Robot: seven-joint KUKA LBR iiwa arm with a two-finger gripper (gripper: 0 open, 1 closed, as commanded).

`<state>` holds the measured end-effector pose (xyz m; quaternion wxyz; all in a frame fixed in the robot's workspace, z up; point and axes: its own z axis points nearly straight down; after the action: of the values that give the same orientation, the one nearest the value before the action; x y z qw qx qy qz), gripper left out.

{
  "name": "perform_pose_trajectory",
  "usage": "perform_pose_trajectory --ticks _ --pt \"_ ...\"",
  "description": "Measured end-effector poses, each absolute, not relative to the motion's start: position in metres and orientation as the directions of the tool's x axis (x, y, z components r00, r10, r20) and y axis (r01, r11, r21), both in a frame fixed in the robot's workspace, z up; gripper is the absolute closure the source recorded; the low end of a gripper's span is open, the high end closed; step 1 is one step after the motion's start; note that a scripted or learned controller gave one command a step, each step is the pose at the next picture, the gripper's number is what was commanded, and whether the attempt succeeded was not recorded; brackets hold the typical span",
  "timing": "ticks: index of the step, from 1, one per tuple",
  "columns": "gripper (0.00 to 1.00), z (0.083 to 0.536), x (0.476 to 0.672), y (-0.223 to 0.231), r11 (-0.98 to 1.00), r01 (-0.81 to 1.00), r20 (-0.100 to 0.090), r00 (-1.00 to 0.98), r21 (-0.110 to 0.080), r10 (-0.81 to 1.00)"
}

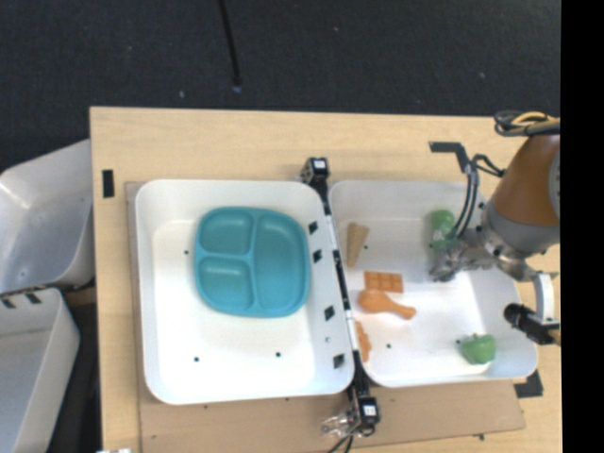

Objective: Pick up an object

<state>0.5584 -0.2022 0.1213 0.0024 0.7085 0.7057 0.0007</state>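
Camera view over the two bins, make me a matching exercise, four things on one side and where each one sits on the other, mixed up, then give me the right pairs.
Things:
1. teal divided plate
2. tan wedge
3. green piece
4. gripper

Places:
A. near right corner of the right bin
B. middle of the left bin
C. right bin, beside the green item at its far side
D. right bin, close to the divider

Pairs: 1-B, 2-D, 3-A, 4-C
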Motion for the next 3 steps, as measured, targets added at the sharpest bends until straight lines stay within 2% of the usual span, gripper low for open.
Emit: perform_pose_trajectory --ticks 3 --pt "1.00 0.296 0.545 -0.213 0.004 1.000 -0.003 -0.004 0.008 1.000"
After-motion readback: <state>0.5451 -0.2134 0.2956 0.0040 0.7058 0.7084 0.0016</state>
